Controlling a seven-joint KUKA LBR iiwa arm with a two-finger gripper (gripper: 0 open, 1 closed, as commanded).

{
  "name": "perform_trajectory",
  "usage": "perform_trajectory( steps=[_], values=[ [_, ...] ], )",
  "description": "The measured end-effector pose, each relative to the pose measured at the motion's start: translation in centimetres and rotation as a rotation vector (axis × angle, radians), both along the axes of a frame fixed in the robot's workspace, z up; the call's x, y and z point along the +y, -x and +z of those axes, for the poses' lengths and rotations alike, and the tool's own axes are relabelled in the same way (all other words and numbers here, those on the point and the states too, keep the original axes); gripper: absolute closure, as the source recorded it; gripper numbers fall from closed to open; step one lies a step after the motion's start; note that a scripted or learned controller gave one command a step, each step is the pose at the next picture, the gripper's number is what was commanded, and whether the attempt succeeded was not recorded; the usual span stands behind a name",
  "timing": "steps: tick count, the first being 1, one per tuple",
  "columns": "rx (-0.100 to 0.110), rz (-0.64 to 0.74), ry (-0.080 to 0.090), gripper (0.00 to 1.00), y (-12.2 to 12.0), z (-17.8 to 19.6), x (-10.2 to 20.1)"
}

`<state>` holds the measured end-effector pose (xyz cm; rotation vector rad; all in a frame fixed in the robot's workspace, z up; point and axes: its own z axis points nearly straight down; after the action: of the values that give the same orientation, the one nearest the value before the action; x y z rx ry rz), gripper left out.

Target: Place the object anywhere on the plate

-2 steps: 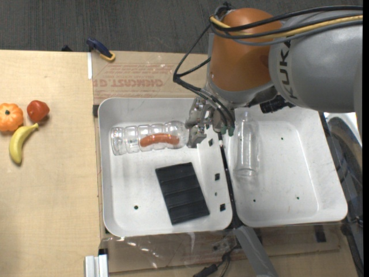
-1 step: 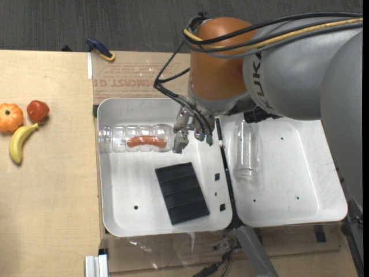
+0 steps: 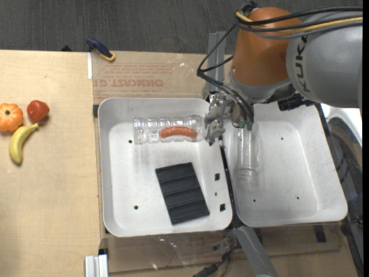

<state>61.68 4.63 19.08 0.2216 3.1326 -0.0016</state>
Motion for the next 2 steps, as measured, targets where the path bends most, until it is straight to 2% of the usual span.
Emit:
perform_trajectory(
  steps=[1, 2],
  values=[
    [-0.001, 0.178, -0.001, 1.0, 1.5, 2.8, 4.9],
    [-0.001, 0.259, -0.001, 1.0, -3.7, 0.0, -1.0]
  ],
)
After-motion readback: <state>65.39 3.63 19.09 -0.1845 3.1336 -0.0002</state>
